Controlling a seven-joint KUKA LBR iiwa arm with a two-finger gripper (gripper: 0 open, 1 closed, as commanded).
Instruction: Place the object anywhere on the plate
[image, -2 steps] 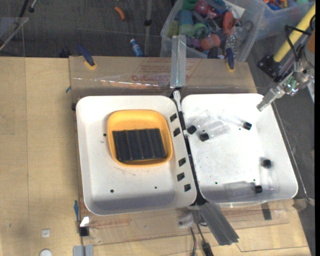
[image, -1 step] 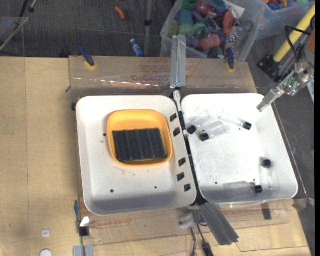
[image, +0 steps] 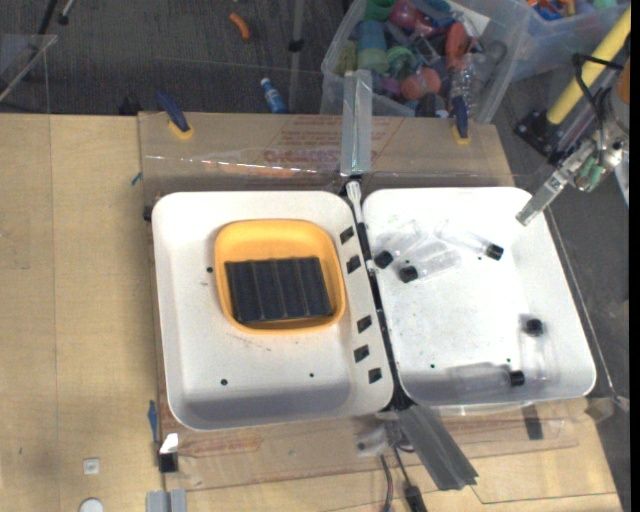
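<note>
Ridges crossed the top of the black block (image: 278, 290), which lay flat on the orange plate (image: 275, 237). It sat inside the rim and covered most of the plate's floor. Both sat well away from the pincer (image: 533, 208), far off to its left on my screen and a little nearer the camera. The plate rested in the left bin (image: 190, 380), the one farther from the pincer.

Just beside the pincer was the right bin (image: 460, 350). The tool hung at that bin's far right corner, slanting down from the arm, and I could not tell from my feed whether it was open or closed. I saw nothing held in it.

Nearest to it, a little left and toward the camera, lay a clump of clear tubes (image: 430, 258) with black caps. Another capped tube (image: 490, 376) lay along the bin's near edge, well below the pincer. Beyond the bench, up and left of the pincer, stood a clear tub of coloured toys (image: 420, 50).
</note>
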